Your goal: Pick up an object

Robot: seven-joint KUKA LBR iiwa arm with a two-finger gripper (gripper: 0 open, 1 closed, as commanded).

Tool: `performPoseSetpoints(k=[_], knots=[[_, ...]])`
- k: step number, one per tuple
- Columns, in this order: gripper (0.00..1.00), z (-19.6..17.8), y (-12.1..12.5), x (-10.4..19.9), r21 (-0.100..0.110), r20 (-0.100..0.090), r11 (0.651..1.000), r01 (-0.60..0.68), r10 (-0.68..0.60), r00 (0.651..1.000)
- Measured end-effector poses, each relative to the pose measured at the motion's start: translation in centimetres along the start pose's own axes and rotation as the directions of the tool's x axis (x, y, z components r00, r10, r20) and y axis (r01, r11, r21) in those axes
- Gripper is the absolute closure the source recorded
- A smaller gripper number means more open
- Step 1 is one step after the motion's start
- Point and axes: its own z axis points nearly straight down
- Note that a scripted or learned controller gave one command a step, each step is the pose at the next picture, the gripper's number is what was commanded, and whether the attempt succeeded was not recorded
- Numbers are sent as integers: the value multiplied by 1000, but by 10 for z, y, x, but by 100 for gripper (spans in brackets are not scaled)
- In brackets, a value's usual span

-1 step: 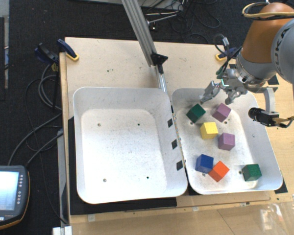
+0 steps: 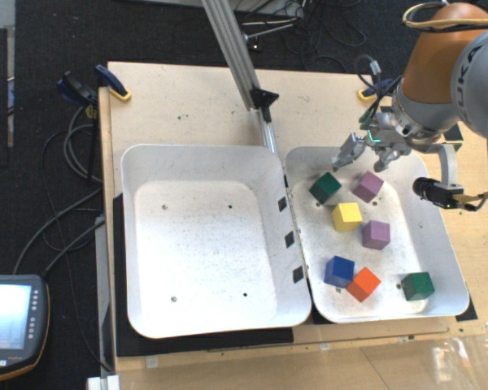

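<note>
Even, fairly bright overhead light falls across the bench (image 2: 195, 104), with no strong single source evident. The two white bins (image 2: 203, 234) come out pale and slightly washed, though dark specks on their floors stay legible. Shadows are soft and short: a thin dark edge under each cube (image 2: 347, 215) and along the bins' near rims. The floor beyond the bench's far edge is dim, cables barely separated. Detail is modestly sharp, grainy overall. The orange band (image 2: 439, 55) near the right corner carries a mild sheen.
</note>
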Motion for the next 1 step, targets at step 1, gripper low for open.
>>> performPoseSetpoints(k=[1], knots=[[0,64,1,1,5,-1,1000,-2,2,1000]])
